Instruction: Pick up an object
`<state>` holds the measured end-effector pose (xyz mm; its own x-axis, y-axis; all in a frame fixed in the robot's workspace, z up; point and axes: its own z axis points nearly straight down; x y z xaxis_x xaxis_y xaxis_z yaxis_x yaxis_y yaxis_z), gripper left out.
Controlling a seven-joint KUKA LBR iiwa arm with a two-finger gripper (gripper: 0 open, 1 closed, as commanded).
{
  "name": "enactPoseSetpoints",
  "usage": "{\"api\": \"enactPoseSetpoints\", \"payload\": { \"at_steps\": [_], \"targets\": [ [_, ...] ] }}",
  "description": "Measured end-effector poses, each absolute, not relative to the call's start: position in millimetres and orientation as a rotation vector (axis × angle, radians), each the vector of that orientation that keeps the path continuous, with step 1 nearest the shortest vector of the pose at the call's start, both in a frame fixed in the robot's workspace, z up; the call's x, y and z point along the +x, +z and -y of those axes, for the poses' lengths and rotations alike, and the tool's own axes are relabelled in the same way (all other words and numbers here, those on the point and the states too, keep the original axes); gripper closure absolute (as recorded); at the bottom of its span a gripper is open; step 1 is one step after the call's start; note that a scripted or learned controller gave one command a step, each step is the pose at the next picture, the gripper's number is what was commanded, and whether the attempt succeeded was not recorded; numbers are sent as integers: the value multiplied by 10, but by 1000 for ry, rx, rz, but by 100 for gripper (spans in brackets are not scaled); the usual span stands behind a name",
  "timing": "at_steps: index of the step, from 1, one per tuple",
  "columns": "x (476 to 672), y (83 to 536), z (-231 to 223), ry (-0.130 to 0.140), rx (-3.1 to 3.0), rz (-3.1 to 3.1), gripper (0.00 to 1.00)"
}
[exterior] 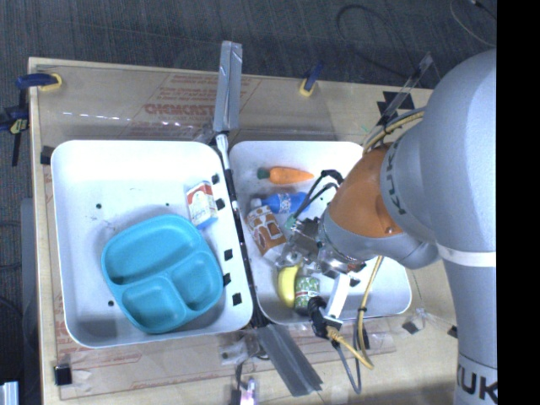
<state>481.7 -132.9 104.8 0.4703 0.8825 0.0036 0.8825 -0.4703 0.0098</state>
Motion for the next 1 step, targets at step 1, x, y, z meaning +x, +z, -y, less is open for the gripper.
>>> {"api": "enactPoseSetpoints", "payload": {
  "at_steps": [1],
  "targets": [
    [4941, 2051, 866, -3, 2727, -1567, 100]
  ]
}}
